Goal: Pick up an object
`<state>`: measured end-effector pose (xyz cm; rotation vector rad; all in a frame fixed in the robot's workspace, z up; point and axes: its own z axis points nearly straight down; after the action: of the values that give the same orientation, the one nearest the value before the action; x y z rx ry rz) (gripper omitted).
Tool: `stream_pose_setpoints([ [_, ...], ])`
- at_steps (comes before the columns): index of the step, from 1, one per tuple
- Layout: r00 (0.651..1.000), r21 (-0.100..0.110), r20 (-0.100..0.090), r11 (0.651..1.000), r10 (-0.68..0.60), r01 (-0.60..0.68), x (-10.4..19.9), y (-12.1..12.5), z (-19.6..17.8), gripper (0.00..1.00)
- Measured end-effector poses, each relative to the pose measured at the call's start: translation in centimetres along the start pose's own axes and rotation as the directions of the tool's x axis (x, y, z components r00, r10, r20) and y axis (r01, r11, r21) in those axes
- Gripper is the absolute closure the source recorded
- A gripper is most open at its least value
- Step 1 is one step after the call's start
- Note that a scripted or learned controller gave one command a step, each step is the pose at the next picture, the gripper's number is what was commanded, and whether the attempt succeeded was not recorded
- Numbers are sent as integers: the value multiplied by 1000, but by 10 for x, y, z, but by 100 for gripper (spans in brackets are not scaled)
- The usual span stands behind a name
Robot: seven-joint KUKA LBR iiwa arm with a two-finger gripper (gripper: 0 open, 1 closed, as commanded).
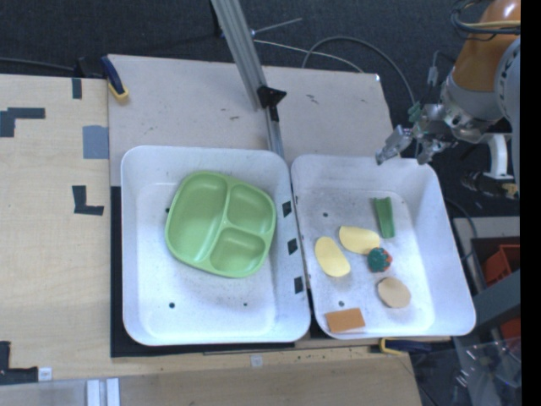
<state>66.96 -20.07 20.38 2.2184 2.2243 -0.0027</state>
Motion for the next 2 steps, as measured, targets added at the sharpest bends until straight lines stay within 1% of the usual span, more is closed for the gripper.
stream_pose_setpoints([
  [1,1000,1,0,1000,0,0,0,0,0,0],
  [2,1000,6,-1,1000,1,-1,-6,-9,56,0],
])
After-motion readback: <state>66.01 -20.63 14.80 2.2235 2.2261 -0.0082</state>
